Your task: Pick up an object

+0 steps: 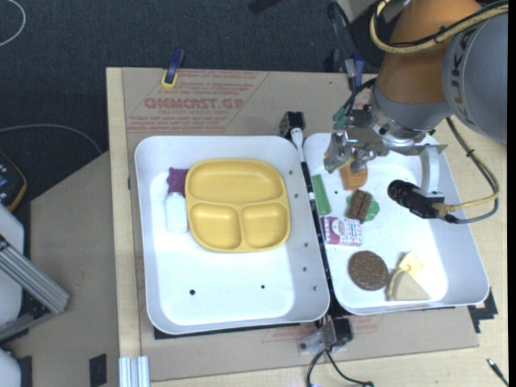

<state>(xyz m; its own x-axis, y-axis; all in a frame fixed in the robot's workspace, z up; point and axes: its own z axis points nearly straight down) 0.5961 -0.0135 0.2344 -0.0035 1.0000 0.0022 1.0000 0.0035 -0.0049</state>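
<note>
Gripper (347, 161) sits low over the far end of the right bin (455, 248); whether it is released or clenched cannot be told. Orange block (355, 176) lies just beneath it, seemingly touching. Near the block, bin-centre side: brown-green piece (362, 206). Left of the block: green stick (321, 193). Further toward the near rim: maroon packet (342, 230), brown disc (368, 270), pale wedge (407, 277). Well left of the block, in the left bin (226, 293): yellow divided plate (238, 202). Arm (423, 51) enters from upper right, wrist pointing down.
</note>
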